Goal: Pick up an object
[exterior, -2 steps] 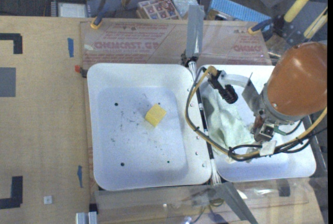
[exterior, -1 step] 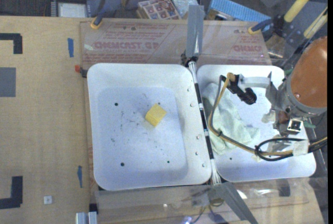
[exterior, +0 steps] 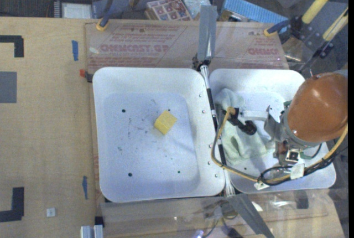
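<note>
The gripper (exterior: 275, 127) hangs low over the right bin (exterior: 260, 81), below the arm's orange band. Whether it is wide or narrow cannot be told, as the wrist hides it from above. Nothing can be seen held in it.

A cloth (exterior: 238, 147) lies in that same bin, just beside the gripper on the side toward the left bin (exterior: 138, 167); whether the two touch cannot be told. The cloth is pale green and crumpled, with soft folds running from the bin's far left corner down toward its near side. The robot's hardware covers part of it.

A block (exterior: 165, 122) lies well apart from the gripper, across the divide, near the middle of the left bin. It is small, yellow and box-shaped, turned at a slant to the bin's walls, alone on the scuffed white floor.

Counted: two bins, one block and one cloth — as far as the covered part allows.
</note>
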`<state>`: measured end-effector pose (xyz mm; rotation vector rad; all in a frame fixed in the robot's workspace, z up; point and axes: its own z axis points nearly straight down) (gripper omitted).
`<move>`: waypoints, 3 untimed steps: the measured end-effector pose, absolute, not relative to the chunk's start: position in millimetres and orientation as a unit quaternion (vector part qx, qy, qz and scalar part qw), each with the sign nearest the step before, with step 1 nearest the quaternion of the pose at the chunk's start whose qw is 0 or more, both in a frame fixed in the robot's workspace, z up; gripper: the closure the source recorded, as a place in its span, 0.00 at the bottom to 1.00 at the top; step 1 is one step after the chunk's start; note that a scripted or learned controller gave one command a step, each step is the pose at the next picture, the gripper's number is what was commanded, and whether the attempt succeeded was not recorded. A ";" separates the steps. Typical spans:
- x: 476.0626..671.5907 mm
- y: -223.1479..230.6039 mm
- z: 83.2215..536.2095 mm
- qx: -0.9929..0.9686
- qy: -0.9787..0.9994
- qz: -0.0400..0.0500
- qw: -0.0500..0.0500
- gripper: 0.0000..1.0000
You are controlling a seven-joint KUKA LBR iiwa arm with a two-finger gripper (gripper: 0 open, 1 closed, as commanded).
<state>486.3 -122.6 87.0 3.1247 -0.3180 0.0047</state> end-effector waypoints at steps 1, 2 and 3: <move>487.6 -121.4 98.1 0.995 -0.102 0.003 -0.001 1.00; 517.4 -2.0 184.7 0.995 -0.101 -0.001 -0.001 1.00; 596.0 -42.8 221.9 0.994 -0.110 0.001 -0.002 1.00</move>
